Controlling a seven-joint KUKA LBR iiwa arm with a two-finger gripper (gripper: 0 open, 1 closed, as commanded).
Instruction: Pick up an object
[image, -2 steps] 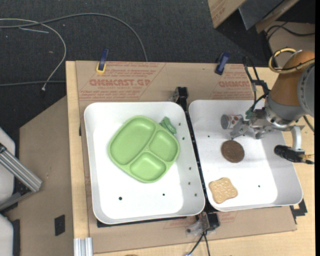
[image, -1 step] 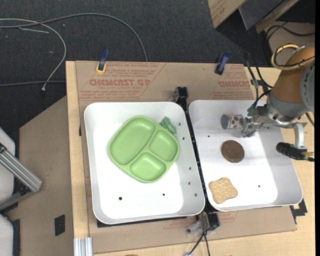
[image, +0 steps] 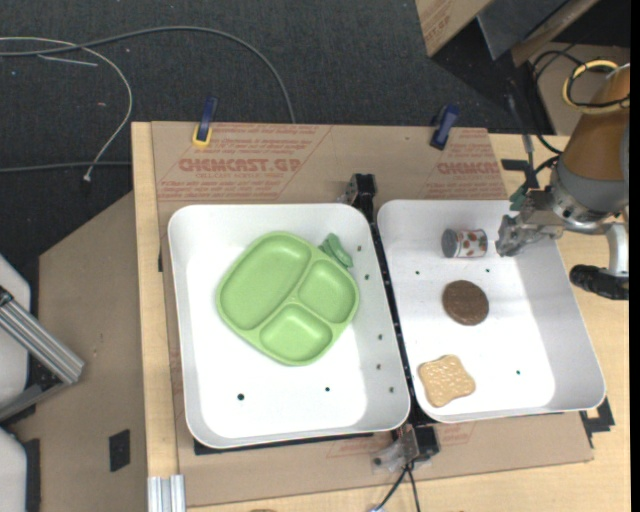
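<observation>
White plastic bins sit side by side on the cardboard-covered bench (image: 150, 300), and nothing has been lifted yet. The right bin (image: 560, 330) carries three loose things: a small grey can with red dots (image: 465, 242) lying on its side near the bin's far edge, a dark brown round cookie (image: 466, 302) about the middle of the bin, and a tan square cracker (image: 446, 380) close to the bin's near left corner. All three rest flat on the bin floor, well apart from one another. The left bin (image: 190, 250) holds a green divided plate (image: 288, 297) in its middle, with a small green piece (image: 338, 250) touching the plate's far right rim.

The gripper (image: 510, 238) hangs low over the far part of the right bin, just beside the can on its right, with the arm (image: 595, 160) reaching in over the bin's far right corner. Its fingers are too small and dark here to judge, so I cannot tell how wide they stand, and nothing shows between them.

As I read it, the task is at the approach stage: the gripper is near the can, the likeliest target, but grasping and lifting are both left to do. A can on its side may roll away if nudged.
</observation>
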